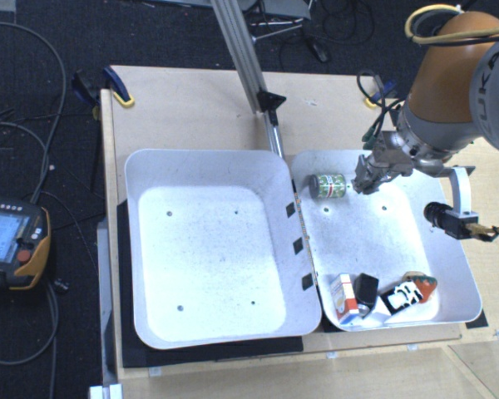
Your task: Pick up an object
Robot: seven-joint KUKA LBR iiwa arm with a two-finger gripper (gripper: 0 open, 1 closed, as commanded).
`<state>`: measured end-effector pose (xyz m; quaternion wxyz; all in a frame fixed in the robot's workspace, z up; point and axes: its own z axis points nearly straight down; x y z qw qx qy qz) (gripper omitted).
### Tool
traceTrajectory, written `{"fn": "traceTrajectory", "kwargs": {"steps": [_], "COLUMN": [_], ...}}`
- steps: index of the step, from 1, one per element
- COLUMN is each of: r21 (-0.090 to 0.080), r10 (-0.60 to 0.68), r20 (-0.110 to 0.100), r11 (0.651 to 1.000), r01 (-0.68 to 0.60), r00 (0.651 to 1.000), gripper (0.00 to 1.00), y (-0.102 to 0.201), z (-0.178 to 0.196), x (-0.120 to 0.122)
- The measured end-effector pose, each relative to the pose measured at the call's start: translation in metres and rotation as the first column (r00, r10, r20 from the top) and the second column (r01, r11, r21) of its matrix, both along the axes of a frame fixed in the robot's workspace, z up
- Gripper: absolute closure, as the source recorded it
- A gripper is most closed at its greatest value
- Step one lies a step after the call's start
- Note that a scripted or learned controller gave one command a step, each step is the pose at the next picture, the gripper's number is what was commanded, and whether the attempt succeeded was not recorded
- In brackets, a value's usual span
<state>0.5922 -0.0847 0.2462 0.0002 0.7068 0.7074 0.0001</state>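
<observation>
On my screen, largest first. Left bin (pixel 208 248): white, speckled floor. Right bin (pixel 399 231): white, holding all the items. Arm (pixel 453 81): enters from 3 o'clock. Gripper (pixel 368 179): low at the right bin's 12 o'clock; I cannot tell how its jaws stand. Can (pixel 328 186): green, on its side, just beside the gripper at its 9 o'clock. Small carton (pixel 343 298) and dark packets (pixel 403 293): at the right bin's 6 o'clock.
</observation>
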Motion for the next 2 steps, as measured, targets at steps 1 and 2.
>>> {"fn": "traceTrajectory", "kwargs": {"steps": [1,2], "r21": [0.001,0.001], "r10": [0.003,0.004], "r20": [-0.006,-0.001], "r11": [1.000,1.000], "r01": [-0.003,-0.004], "r00": [1.000,1.000], "gripper": [1.00,1.00], "y": [0.047,0.101], "z": [-0.061,-0.058], "x": [-0.010,0.002]}}
